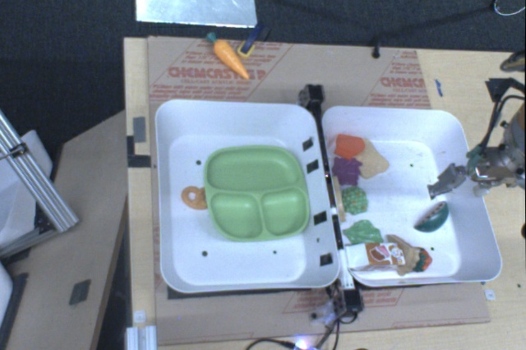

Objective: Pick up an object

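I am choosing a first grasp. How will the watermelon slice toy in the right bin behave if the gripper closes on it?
The watermelon slice looks like a small moulded toy, so probably stiff and light. Its curved rind and glossy look suggest that it may slip or rock away from the gripper. It lies apart from the other toys near the right bin wall, so a push would probably slide it freely.

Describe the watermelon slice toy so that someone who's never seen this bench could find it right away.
Look in the right-hand white bin, toward its right wall, just below the gripper. The watermelon slice lies there alone on the bin floor, a small half-moon with a green rind and a red face. The other toys cluster along the bin's left side, and none has that two-colour crescent shape.
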Available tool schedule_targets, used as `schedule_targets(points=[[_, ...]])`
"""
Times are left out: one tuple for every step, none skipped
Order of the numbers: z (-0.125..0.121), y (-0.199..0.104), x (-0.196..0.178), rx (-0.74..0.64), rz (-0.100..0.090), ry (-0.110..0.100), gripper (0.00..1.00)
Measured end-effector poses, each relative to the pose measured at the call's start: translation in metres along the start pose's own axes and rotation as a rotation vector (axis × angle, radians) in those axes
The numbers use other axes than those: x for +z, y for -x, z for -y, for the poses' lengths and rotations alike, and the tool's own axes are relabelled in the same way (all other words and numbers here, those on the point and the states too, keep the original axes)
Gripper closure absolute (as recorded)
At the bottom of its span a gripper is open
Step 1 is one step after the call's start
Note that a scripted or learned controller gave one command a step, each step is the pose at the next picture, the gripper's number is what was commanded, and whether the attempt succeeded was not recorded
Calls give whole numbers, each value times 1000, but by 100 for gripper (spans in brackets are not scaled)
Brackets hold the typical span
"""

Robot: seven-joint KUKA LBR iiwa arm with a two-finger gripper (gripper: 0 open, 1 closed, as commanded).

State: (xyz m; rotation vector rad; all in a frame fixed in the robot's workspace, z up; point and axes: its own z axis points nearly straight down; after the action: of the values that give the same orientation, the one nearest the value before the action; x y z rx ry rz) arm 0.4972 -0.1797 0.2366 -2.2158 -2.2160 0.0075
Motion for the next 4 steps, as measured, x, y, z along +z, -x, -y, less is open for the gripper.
schedule_targets(points=[[-2, 0, -5, -3, 3, 10, 0], [-4, -11, 46, -2, 1, 7, 0], [-8, -11, 88, -2, 1, 6, 0], [-4, -12, 139, -3, 2, 20, 0]])
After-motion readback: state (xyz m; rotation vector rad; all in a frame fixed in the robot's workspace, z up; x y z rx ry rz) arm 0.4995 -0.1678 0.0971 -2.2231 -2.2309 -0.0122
